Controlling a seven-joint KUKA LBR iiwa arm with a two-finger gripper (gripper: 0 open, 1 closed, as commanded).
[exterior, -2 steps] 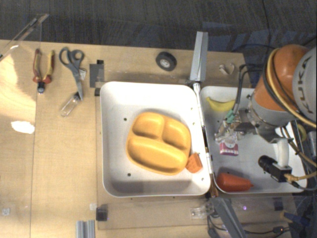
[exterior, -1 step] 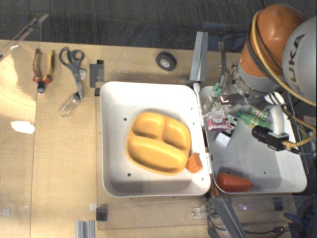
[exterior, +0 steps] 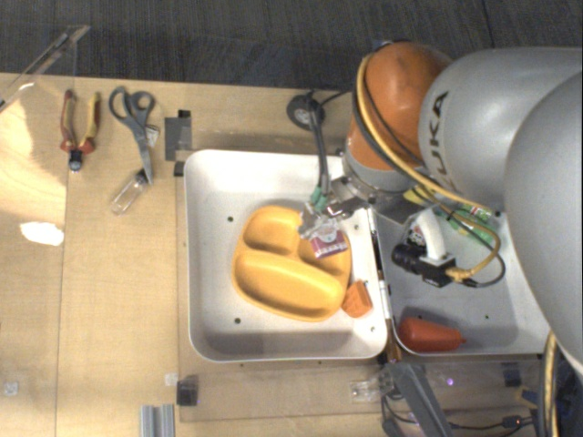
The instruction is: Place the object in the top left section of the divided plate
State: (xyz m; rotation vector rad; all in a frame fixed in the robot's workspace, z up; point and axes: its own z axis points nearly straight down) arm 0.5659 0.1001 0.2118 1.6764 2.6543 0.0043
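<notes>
Arm [exterior: 492, 107] filling the room right of the gripper [exterior: 321, 218]. Left bin [exterior: 205, 271] holding the yellow divided plate [exterior: 287, 267], bare white floor left and below. Gripper poised over the plate's top right section, a small purple-white object [exterior: 325, 242] just beneath (held or not, cannot tell). Orange piece [exterior: 356, 299] below, by the dividing rim.

My arm [exterior: 510, 126] is grey with an orange band [exterior: 401, 89] and yellow cabling. The divided plate [exterior: 287, 267] is yellow-orange in the left white bin [exterior: 209, 244]. An orange-red object [exterior: 430, 334] lies in the right bin; the scissors [exterior: 137, 126] have grey handles.
</notes>
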